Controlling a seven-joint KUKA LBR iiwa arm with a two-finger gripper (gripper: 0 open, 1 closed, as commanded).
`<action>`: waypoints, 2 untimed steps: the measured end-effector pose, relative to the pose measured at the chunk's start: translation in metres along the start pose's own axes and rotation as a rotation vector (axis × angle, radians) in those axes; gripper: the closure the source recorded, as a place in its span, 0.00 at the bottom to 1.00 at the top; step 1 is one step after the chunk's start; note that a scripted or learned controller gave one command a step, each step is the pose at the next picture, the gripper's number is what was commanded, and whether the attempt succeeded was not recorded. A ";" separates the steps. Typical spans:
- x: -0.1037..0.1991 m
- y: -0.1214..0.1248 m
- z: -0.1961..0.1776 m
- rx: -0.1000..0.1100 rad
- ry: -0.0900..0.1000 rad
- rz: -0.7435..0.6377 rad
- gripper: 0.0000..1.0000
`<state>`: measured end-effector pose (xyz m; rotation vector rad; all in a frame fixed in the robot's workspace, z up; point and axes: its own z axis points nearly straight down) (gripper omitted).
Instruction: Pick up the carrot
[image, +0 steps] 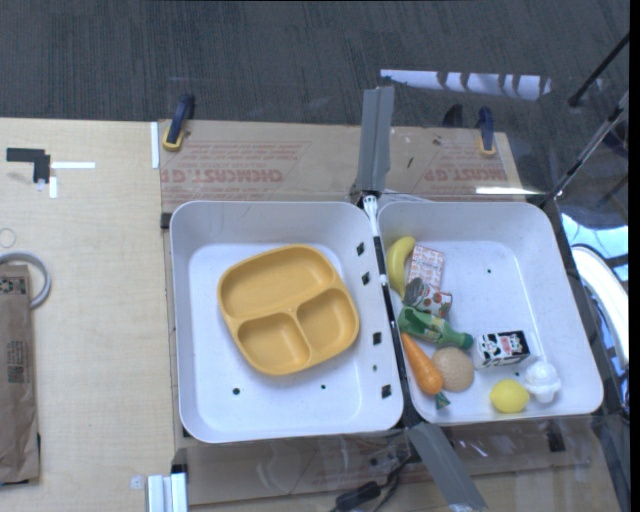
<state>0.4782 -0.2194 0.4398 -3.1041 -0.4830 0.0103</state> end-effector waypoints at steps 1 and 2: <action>-0.001 0.003 -0.001 0.000 0.001 0.106 0.00; -0.001 0.003 0.000 0.000 0.001 0.106 0.00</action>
